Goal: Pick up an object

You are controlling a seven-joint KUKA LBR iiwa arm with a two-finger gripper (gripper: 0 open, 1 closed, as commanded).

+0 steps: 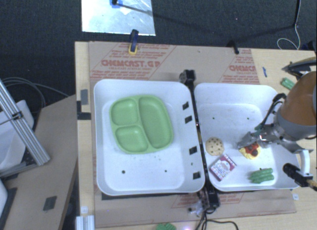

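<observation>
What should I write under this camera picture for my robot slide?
Robot gripper reaches down over a red-and-yellow toy in the right bin.

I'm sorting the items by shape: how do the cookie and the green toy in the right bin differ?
The cookie is round and tan with dark specks; the green toy is long, lumpy and bright green. The cookie lies by the bin's left wall, the green toy near its front right corner. The cookie sits above the red packet, the green toy to its right. Both lie flat on the right bin, apart from the gripper.

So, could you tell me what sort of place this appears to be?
Probably a robotics lab's test bench: two white bins on cardboard, toy items such as a cookie and green divided plate, and the arm's gripper reaching in.
</observation>
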